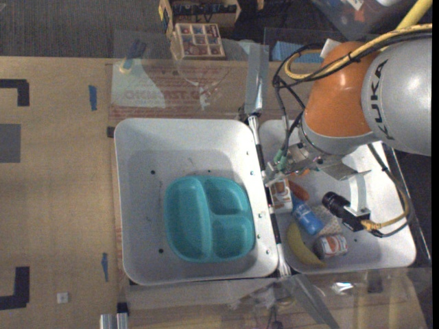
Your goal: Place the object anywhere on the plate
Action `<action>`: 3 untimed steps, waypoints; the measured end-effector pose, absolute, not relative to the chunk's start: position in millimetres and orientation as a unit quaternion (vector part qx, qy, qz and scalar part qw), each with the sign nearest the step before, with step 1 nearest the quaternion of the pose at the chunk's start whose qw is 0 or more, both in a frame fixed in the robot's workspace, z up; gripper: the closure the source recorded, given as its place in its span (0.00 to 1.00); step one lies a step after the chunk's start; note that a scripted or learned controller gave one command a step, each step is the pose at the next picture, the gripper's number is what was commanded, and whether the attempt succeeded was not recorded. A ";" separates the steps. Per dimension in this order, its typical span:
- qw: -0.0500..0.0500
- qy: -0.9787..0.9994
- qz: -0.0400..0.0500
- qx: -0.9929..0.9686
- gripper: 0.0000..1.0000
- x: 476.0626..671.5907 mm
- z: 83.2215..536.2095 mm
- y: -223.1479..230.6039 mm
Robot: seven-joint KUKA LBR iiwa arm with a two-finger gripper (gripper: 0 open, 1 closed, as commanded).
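A teal divided plate (pixel 208 219) lies in the left white bin (pixel 137 184), with nothing on it. My gripper (pixel 281 181) hangs under the orange wrist band, low over the left edge of the right bin (pixel 398 245). Just below it sits a small brown and white item (pixel 279 195), and whether it is gripped is hidden. A thin orange-red piece (pixel 300 192) lies right beside the gripper. Further toward the front are a blue bottle-like object (pixel 306 219), a yellow curved object (pixel 300 247) and a small can (pixel 331 246) on its side.
The wall between the two bins (pixel 264 184) runs just left of the gripper. Behind the bins are a clear sheet (pixel 171 81) and a cardboard box (pixel 199 5). The arm's grey body (pixel 405 94) covers the back of the right bin.
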State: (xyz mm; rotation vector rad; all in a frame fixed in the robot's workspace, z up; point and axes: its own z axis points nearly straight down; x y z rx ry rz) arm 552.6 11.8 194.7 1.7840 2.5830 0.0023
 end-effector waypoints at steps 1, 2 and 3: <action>0.001 0.768 0.001 0.641 1.00 532.4 225.4 97.3; -0.001 0.742 -0.001 0.671 1.00 478.5 183.3 87.5; 0.001 0.766 0.000 0.643 1.00 549.7 225.9 155.4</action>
